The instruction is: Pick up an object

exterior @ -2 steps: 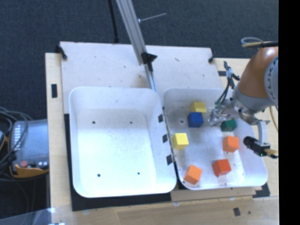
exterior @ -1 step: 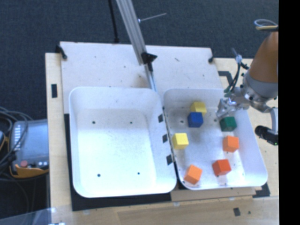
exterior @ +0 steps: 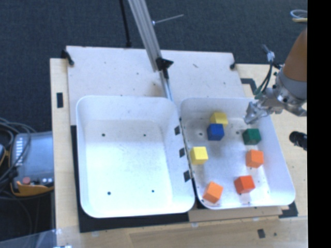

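Note:
The right bin (exterior: 279,159) holds several small cubes: a yellow one (exterior: 219,118) at the back, a blue one (exterior: 215,132) just in front of it, a second yellow one (exterior: 199,154) near the left wall, a green one (exterior: 252,136), and three orange ones (exterior: 254,158) (exterior: 244,184) (exterior: 212,191). My gripper (exterior: 252,113) hangs over the bin's back right part, just above and behind the green cube. Nothing shows between its fingers.
The left bin (exterior: 88,112) lies beside the right one. A slanted aluminium rail (exterior: 146,27) rises from the bench behind the bins. A grey box with cables (exterior: 31,161) stands at the far left. The arm's wrist (exterior: 292,87) reaches in from the right.

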`<state>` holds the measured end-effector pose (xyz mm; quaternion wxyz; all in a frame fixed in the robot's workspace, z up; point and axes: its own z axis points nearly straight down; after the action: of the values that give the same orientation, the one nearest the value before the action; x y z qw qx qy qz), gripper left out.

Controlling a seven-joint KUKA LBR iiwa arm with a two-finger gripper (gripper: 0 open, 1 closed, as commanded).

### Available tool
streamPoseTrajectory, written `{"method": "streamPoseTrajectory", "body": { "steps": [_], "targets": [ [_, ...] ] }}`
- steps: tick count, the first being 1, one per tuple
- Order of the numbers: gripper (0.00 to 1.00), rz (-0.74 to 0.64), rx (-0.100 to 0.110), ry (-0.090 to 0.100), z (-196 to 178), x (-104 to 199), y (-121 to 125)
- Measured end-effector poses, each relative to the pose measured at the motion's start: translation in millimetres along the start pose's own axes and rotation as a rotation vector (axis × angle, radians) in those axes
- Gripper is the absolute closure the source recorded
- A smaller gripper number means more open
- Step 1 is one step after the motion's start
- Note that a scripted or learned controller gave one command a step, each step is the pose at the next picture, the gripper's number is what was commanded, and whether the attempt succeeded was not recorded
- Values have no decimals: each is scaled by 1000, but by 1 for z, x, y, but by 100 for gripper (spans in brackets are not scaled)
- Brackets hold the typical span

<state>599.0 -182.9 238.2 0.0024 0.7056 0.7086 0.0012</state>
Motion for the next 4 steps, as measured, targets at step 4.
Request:
{"method": "streamPoseTrajectory", "body": {
  "steps": [4],
  "targets": [
    [100,-3,8,5,12,203,-19]
  ]
}}
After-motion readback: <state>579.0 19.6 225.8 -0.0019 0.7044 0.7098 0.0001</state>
